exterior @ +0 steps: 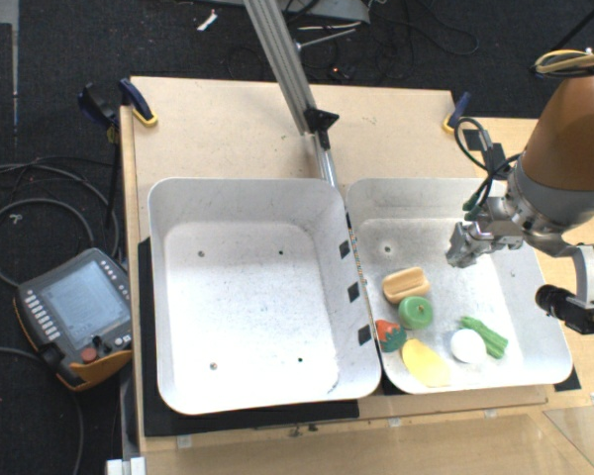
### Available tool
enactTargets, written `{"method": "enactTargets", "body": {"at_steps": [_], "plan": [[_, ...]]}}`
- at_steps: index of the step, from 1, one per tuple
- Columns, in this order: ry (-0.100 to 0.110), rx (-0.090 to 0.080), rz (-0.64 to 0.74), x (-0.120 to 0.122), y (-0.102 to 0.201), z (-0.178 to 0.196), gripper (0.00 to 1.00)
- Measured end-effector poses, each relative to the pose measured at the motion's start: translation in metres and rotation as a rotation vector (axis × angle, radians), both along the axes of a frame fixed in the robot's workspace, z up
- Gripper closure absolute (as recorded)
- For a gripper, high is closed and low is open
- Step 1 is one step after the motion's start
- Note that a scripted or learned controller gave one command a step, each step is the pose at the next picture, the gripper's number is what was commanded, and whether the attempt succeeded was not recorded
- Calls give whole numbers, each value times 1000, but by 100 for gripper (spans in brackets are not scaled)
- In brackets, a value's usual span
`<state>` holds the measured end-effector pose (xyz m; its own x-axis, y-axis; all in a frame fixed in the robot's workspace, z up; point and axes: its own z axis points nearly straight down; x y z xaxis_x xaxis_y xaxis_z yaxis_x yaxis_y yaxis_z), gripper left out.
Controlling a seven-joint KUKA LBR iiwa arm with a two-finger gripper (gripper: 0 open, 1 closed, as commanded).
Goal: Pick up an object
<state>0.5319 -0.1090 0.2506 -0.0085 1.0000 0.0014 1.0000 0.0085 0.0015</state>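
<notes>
- while i watch from the overhead camera, i see the arm reaching in from the right, its orange band above the grey wrist, hanging over the right bin.
- the hand sits over the upper middle of that bin's floor, above and to the right of the objects, with nothing visibly between its fingers; i cannot tell how far apart they stand, because the angle and the blur hide the gap.
- all the objects i could pick lie in the lower part of the right bin, clustered toward its left and front.
- a tan bread-like piece lies nearest the hand, down and to its left, apart from it.
- a green round piece sits just below the tan one, touching or nearly touching it.
- a small red piece lies against the bin's left wall, with a bit of green beside it that i cannot make out.
- a yellow piece lies at the front of the bin, just below the green round one.
- a white egg-like piece rests just right of the yellow one, and a green leafy piece lies against its right side.
- the left bin lies beside the right one on the bench, their inner walls meeting.
- a teach pendant lies on the dark floor to the left of the bench.
</notes>
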Motion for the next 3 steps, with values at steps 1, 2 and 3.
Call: {"method": "enactTargets", "body": {"at_steps": [1,2,3], "plan": [[3,0,-1,1,48,-11,100],[3,1,0,-12,98,-9,100],[1,0,0,-3,150,-11,100]]}}
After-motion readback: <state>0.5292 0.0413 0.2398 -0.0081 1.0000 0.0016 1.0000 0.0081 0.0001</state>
